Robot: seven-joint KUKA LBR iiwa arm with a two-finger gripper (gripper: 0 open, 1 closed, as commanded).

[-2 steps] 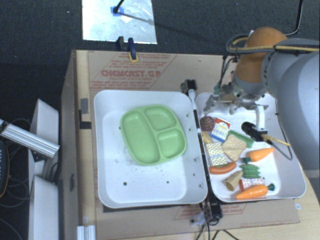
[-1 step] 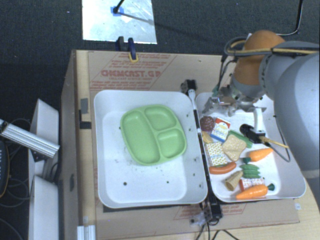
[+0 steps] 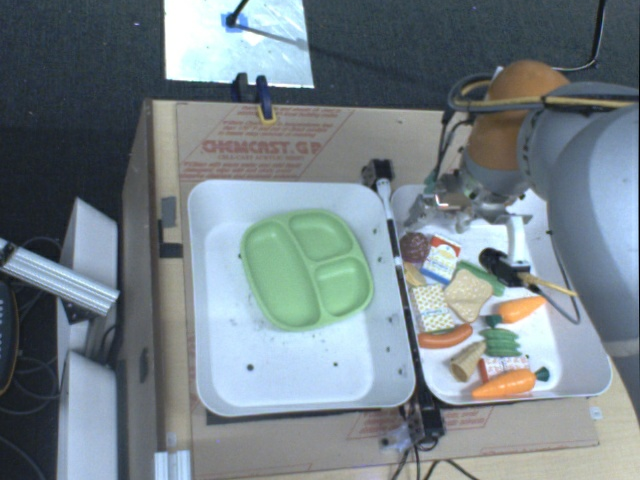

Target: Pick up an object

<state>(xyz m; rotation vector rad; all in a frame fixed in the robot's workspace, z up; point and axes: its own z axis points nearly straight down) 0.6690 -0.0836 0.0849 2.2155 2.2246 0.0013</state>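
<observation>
The right bin point(image 3: 590, 373) holds a heap of toy food. Along its left side lie a brown round piece point(image 3: 413, 245), a blue, white and red packet point(image 3: 441, 260), a tan cracker point(image 3: 467, 290), a checkered waffle point(image 3: 430, 309) and a red sausage point(image 3: 445, 337). One orange carrot point(image 3: 518, 310) lies at the right and another point(image 3: 503, 385) near the front edge, with a green pod point(image 3: 500, 341) between them. My gripper point(image 3: 436, 208) hangs over the far left corner of this bin, just above the brown piece. I see nothing held in it.
The left bin point(image 3: 225, 368) carries a green divided plate point(image 3: 305, 268). A black clamp point(image 3: 380, 174) sits on the divider between the two bins. My grey arm covers the right bin's far right part. A cone point(image 3: 462, 365) and a red can point(image 3: 491, 367) lie near the front.
</observation>
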